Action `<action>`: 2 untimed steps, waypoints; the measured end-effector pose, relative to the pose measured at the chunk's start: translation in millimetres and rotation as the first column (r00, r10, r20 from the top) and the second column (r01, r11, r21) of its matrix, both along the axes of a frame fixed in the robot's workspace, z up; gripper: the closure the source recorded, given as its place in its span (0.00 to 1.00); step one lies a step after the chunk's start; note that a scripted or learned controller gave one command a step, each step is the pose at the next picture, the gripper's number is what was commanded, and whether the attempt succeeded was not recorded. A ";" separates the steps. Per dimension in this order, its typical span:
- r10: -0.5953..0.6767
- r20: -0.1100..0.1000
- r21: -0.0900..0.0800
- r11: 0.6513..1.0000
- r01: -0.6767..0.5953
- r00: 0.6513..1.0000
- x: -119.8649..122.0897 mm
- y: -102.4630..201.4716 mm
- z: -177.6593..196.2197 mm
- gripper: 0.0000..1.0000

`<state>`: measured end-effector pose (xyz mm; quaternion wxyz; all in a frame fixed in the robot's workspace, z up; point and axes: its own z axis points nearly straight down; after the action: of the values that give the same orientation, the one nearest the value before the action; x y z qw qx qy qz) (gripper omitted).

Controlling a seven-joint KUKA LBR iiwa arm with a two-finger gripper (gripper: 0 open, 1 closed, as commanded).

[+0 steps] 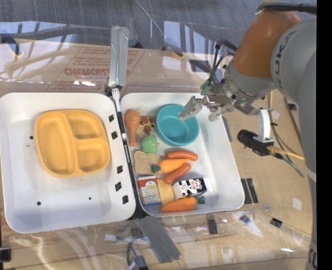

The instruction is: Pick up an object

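Note:
My gripper (202, 111) hangs over the far right part of the right bin (231, 173), at the right rim of a teal bowl (176, 127). Its fingers are spread open, with nothing between them; one finger (189, 109) points over the bowl's rim. In front of the bowl lie a red sausage (181, 155), an orange carrot (173, 165) and a second reddish sausage (178, 173). A chicken drumstick (132, 124) and a green fruit (149, 144) lie left of the bowl. A black-and-white milk carton (189, 188) and another carrot (178, 205) lie near the front wall.
A yellow divided plate (72, 141) lies in the left bin (19, 207). A bread slice (145, 161) and a small red-and-yellow carton (149, 191) lie by the wall between the bins. The arm's orange band (261, 44) leans in from the upper right.

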<state>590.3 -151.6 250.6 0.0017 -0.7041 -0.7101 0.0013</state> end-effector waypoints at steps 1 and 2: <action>-0.159 -0.012 0.000 0.987 0.160 0.987 40.5 28.1 -121.5 0.00; -0.023 0.014 0.000 1.000 0.023 1.000 70.7 -13.4 -152.1 0.00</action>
<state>660.9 -165.0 98.4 -0.0034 -0.7122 -0.7020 -0.0036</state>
